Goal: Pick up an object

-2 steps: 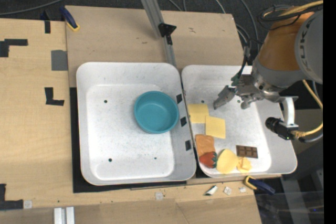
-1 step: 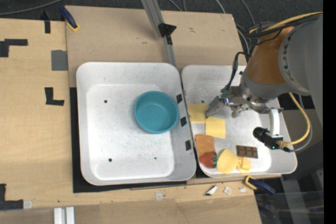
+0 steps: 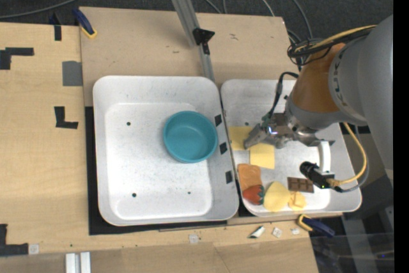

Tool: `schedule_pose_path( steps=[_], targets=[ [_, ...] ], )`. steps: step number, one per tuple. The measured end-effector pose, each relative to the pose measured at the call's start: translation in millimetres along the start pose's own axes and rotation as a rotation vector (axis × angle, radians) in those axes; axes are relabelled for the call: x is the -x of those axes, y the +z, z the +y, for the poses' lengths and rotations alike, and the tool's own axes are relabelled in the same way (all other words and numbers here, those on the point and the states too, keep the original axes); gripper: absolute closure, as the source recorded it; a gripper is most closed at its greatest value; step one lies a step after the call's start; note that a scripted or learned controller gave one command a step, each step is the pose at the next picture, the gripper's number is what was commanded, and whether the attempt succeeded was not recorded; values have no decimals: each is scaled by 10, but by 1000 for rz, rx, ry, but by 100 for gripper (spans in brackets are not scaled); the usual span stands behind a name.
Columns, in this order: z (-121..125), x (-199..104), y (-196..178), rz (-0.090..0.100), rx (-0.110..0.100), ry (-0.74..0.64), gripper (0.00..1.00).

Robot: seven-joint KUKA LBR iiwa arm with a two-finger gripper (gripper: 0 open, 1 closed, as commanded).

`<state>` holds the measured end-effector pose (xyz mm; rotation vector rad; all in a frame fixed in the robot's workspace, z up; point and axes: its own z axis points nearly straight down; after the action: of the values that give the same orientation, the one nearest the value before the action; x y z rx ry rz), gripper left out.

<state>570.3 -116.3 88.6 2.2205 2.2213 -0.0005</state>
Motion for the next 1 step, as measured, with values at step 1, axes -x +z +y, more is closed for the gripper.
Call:
schedule_pose_path(
  steps=[1],
  targets=[
    [-2,-10,-102,1,-1,-2,100]
  ],
)
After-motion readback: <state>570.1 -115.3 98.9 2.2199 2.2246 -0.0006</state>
